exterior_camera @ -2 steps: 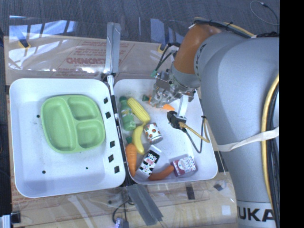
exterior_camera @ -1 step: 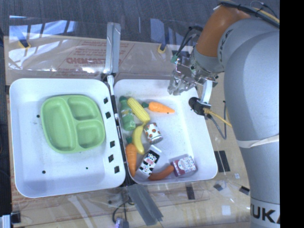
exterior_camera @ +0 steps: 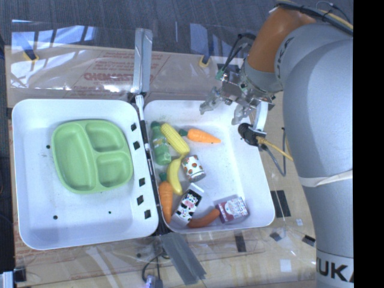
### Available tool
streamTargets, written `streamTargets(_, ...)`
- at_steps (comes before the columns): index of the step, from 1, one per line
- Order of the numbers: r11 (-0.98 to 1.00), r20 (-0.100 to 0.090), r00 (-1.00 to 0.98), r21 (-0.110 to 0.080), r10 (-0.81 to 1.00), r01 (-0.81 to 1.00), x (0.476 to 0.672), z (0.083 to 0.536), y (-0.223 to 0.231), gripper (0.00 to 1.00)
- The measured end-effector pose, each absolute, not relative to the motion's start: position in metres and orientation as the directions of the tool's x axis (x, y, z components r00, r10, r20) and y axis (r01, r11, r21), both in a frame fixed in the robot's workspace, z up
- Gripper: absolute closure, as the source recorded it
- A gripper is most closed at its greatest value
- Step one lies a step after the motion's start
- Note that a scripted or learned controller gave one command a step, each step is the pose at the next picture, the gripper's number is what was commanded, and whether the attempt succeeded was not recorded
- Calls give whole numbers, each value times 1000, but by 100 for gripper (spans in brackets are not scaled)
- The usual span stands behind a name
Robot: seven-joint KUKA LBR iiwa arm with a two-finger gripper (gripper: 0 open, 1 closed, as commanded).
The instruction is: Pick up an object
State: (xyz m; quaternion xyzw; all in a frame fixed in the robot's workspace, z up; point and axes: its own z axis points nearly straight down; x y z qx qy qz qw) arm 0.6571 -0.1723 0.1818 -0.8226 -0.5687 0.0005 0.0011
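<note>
The right bin holds several toy foods: a yellow corn cob, an orange carrot, a green vegetable, a banana, a small can, a second carrot, a cow-print carton, a reddish sausage and a red packet. My gripper hangs over the far edge of this bin, up and right of the orange carrot. Its fingers are spread apart with nothing between them.
The left bin holds a green divided plate. A grey divider bar runs between the bins at the back. The arm's grey body covers the bench to the right of the right bin.
</note>
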Motion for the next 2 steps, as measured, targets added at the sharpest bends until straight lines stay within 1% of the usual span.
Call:
streamTargets(1, -352, 2, 352, 9, 936, 936, 633, 99, -157, 0)
streamTargets(2, -221, 1, 221, 1, 975, 975, 605, 93, -134, 0)
